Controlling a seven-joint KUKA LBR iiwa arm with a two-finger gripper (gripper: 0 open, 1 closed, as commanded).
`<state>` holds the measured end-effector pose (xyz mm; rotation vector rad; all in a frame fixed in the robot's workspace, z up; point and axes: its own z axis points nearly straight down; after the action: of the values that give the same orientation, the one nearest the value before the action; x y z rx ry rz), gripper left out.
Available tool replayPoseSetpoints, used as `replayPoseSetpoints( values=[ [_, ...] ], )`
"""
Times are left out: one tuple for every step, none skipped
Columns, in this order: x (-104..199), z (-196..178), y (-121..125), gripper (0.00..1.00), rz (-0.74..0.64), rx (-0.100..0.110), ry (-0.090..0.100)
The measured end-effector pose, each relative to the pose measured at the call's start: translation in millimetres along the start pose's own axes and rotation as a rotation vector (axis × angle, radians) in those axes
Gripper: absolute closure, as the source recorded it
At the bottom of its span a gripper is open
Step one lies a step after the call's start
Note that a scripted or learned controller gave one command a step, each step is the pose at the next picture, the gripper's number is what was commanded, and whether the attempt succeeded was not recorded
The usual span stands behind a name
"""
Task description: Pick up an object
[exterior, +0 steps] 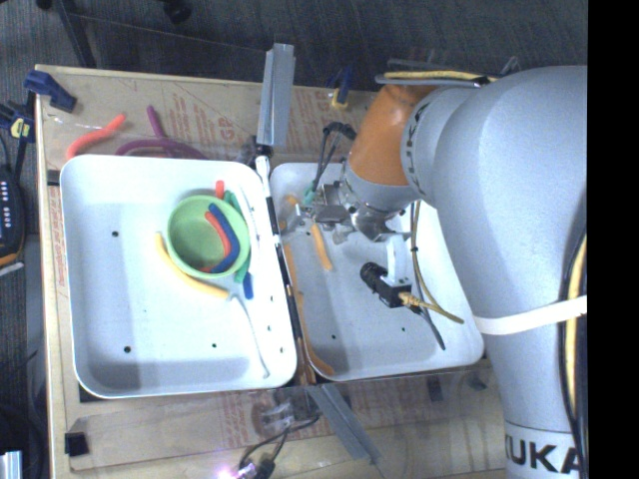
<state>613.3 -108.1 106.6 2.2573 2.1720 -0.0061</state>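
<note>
My gripper (312, 211) hangs low over the far left corner of the right bin (374, 352), close to the wall shared with the left bin. A thin orange stick (321, 247) lies on the bin floor just below the gripper, apart from it as far as I can see. A small teal piece (310, 198) shows at the gripper's tip; I cannot tell whether it is held. The left bin (120, 337) holds a green bowl (198, 238) with a red curved piece (216, 220) and a blue curved piece (234, 239) in it.
A yellow stick (200, 279) lies under the bowl's near rim, and a white rod (256, 332) lies along the left bin's right wall. On the bench behind the bins lie an orange-handled tool (95, 136) and a purple tube (160, 148). A metal bar (276, 93) rises between the bins.
</note>
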Motion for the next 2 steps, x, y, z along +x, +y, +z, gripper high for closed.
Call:
replayPoseSetpoints(
  values=[
    [0.4,-9.5,0.1,1.0,-0.002,0.001,0.001],
    [0.5,-9.5,0.1,0.0,-0.003,0.001,0.0]
  ],
)
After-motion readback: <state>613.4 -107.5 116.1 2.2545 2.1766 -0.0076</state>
